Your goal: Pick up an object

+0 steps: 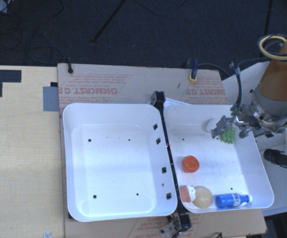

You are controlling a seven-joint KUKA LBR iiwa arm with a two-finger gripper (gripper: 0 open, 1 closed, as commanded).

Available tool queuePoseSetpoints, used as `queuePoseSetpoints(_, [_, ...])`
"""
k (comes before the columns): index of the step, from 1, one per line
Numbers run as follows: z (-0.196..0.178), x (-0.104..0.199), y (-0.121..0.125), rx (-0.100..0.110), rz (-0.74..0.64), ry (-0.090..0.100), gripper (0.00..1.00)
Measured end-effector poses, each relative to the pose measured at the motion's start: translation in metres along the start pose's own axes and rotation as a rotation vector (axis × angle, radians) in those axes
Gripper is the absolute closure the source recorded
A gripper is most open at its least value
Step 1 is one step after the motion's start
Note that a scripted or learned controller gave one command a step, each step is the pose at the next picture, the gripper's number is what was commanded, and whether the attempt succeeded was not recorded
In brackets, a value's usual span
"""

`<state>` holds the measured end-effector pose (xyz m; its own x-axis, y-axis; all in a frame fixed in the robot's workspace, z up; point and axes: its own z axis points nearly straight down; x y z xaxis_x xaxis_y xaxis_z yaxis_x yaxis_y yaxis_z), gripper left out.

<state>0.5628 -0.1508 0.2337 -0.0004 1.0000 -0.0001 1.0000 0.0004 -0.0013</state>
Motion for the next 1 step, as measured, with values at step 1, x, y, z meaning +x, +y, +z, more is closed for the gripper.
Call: queuePoseSetpoints(1, [0.1239, 0.0457, 0.0000, 0.012, -0.003, 0.004, 0.00])
